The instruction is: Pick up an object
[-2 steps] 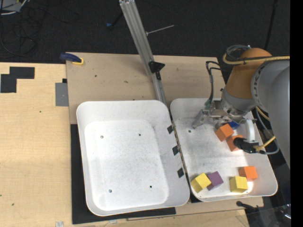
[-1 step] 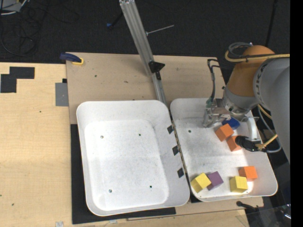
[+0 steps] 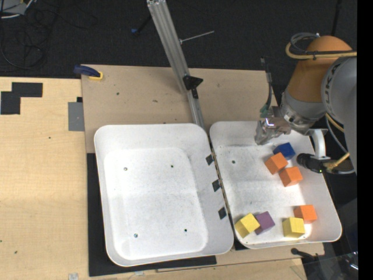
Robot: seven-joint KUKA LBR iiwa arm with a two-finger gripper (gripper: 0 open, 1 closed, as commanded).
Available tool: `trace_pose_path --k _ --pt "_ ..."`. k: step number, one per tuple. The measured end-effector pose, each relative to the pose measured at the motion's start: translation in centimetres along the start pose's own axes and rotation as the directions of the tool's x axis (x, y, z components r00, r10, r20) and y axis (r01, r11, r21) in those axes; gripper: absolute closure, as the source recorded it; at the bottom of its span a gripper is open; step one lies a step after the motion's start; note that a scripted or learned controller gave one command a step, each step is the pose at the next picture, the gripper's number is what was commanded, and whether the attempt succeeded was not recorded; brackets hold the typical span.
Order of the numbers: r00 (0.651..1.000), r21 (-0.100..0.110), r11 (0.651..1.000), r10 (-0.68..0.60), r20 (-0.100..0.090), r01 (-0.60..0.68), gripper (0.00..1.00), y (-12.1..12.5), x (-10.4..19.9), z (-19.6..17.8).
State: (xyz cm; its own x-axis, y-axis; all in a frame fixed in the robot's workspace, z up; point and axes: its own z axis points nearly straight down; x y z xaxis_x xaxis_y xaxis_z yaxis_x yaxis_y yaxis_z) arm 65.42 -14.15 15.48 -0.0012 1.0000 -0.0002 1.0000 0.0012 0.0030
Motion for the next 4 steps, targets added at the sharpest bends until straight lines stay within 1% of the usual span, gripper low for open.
trace_pose_path --k 1,2,3,4 --pt "1.0 0.0 1.0 -0.001 0.0 0.001 1.0 -0.5 0.2 -4.5" --pt "1.0 0.0 1.0 -0.001 0.001 0.001 1.0 -0.4 0.0 -8.7" --pt "1.0 0.005 1.0 -0.003 -0.003 0.003 1.0 -1.4 5.2 -9.4" --pt "1.0 0.007 1.0 -0.002 -0.003 0.002 1.0 -1.7 10.0 -9.8"
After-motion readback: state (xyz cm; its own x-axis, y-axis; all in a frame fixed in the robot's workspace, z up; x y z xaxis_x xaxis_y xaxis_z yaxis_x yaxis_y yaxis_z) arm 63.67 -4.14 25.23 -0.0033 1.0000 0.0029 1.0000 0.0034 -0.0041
